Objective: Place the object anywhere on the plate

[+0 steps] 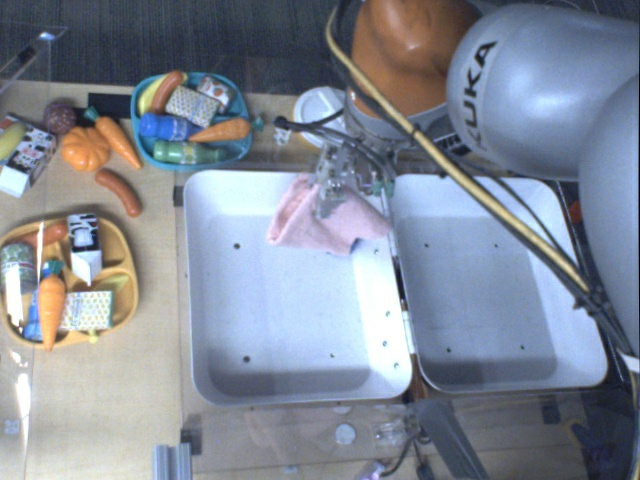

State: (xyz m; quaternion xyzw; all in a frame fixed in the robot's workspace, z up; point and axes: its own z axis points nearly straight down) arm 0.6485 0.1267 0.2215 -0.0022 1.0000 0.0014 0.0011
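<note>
Here, fingers (335, 193) over pink cloth (310, 223) in left bin (290, 358), grip unclear, blue bowl (190, 123) nearby.

1. A pink cloth (325, 223) is seen crumpled in the upper right corner of the left bin (290, 368).
2. Its upper edge lies directly under the fingers (322, 200); whether it is pinched between them cannot be told.
</note>
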